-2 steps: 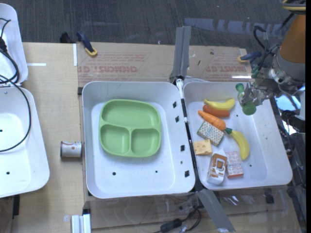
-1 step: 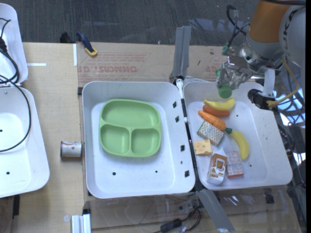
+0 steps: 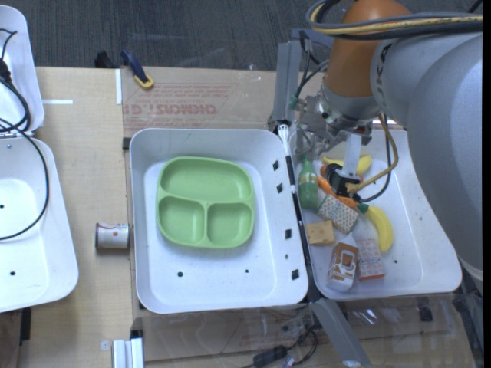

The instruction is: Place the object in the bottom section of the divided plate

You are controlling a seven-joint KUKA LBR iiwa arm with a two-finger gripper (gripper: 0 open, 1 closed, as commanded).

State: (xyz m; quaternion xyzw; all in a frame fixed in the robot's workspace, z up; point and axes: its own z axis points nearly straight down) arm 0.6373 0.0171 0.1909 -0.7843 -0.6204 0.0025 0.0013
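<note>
In the left bin [image 3: 146, 267] a green divided plate [image 3: 205, 202] lies flat near the middle, its one wide section toward the far side and two smaller sections toward the near edge; all three sections are bare. The right bin [image 3: 418, 271] holds a cluster of toy food. A yellow banana [image 3: 381, 228] lies on the bin floor beside a carrot [image 3: 341, 192] with an orange body, and a green bottle [image 3: 308, 187] stands or leans close to the wall between the two bins. Just nearer the camera sit a patterned cracker-like block [image 3: 339, 212], a tan bread-like piece [image 3: 321, 233], a small carton [image 3: 343, 267] and a reddish packet [image 3: 370, 261] touching it. A second yellow piece [image 3: 364, 164] shows farther back, partly behind cables.

The grey arm [image 3: 430, 90] reaches in from the right, with its orange band [image 3: 360, 33] above the wrist. The gripper [image 3: 326, 140] hangs over the far end of the right bin, just above the green bottle and the carrot. Cables and the wrist body cover its tip, so I cannot tell how it stands, and it seems to hold nothing that can be made out.

On the bench to the left of the left bin a small can [image 3: 113, 236] lies on its side. A blue and yellow clamp [image 3: 136, 70] rests near the far edge of the cardboard sheet [image 3: 199, 102].
</note>
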